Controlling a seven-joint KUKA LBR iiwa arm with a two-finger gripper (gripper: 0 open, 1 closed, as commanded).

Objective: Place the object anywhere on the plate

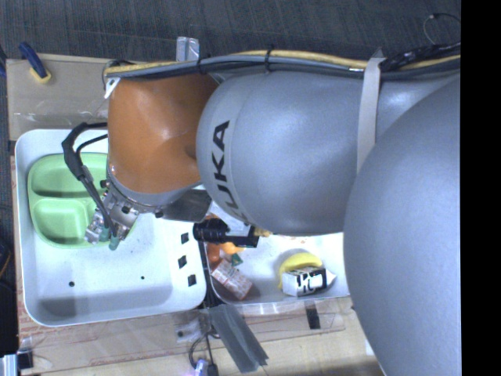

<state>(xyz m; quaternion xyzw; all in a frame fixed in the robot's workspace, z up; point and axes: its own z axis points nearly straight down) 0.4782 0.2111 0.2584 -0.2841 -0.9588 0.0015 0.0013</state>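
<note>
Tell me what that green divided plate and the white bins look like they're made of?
The green plate looks like molded plastic: even pale color, rounded compartment walls, a soft matte sheen. The left white bin also seems plastic, smooth and slightly glossy with rounded corners. The right bin looks the same, though it is mostly hidden.

Grey arm (313, 155) over bins, claw (102, 229) at green plate (59, 198)

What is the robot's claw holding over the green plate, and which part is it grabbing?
It cannot be told. The gripper sits at the green plate edge in the left bin, but its tip is too small and blurred to show anything held.
</note>
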